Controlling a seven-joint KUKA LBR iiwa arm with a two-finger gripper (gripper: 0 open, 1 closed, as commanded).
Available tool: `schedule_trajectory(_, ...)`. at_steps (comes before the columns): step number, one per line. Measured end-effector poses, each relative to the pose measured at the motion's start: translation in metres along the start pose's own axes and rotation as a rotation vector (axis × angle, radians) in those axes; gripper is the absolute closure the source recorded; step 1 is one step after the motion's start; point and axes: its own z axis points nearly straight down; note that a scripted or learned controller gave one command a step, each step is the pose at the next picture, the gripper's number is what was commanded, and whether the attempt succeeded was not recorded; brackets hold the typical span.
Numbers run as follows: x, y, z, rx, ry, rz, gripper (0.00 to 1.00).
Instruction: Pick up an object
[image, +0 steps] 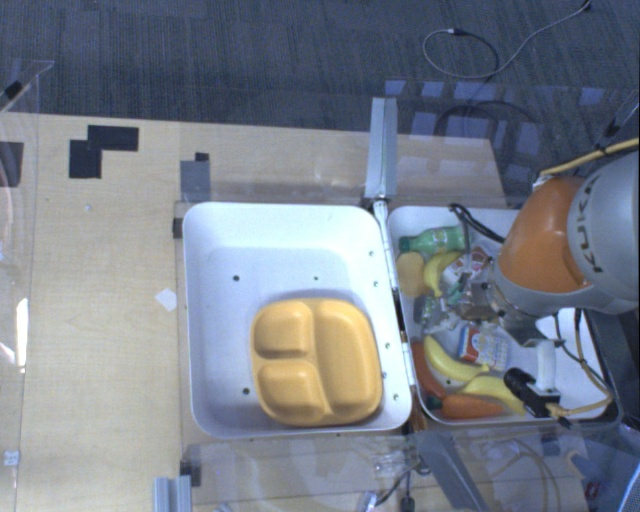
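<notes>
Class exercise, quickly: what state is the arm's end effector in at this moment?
End effector: low in the right white bin, among the yellow plastic bananas; open or closed cannot be told, nor whether it holds anything.

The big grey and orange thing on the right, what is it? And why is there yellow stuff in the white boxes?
That is a robot arm. A computer program moves it, and its job is to pick something up. The picture comes from one camera fixed above the bench, looking down at a slant.

On the bench sit two shallow white bins. The left bin holds a yellow tray with three sections. The right bin is crowded with toy food: bananas, a green bottle, something orange and a few small packets.

The arm's gripper, its two-finger hand, is down among the things in the right bin. I can't tell from here whether it has caught anything.
</notes>
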Motion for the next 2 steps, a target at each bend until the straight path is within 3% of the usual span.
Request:
schedule_trajectory(1,-0.002,0.002,-0.009,-0.003,-0.004,0.0,1.0)
schedule_trajectory(2,0.028,-0.027,-0.138,0.012,0.0,0.036,1.0)
